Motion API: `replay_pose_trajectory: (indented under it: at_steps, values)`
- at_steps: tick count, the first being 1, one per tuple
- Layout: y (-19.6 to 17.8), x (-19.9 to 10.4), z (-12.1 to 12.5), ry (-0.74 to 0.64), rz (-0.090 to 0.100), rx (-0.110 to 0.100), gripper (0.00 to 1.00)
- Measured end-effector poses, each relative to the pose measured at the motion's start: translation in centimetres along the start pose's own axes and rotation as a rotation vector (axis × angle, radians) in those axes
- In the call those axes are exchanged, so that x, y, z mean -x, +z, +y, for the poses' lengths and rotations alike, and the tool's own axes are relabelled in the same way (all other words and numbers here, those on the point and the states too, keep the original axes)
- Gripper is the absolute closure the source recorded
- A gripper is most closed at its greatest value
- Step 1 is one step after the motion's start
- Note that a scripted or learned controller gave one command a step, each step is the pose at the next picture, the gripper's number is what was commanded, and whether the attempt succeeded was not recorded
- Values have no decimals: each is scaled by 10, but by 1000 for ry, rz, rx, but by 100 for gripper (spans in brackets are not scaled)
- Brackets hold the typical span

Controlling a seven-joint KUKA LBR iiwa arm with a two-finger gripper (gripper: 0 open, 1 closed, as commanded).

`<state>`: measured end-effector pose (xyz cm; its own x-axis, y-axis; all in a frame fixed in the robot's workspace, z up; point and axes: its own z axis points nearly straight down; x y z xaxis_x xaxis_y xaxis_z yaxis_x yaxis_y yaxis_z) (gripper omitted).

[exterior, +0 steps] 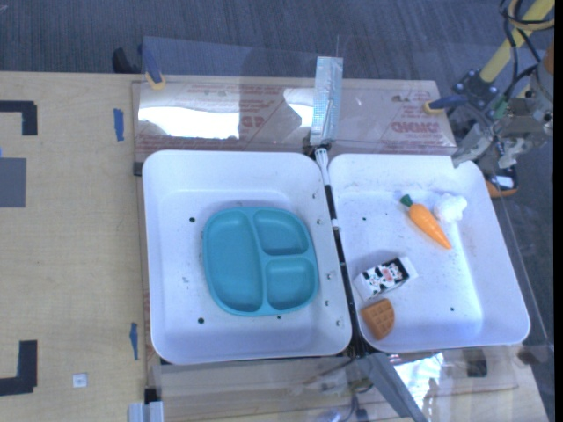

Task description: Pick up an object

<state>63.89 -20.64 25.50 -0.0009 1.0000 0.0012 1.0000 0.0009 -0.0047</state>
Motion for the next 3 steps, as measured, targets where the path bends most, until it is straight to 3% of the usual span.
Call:
replay_pose_trajectory:
  at_steps: [1, 2, 3]
  values:
    - [161, -51, 2, -174, 0, 2, 0]
    - [169, -37, -32, -389, -2, 8, 0]
    - [159, -35, -30, -386, -4, 12, 100]
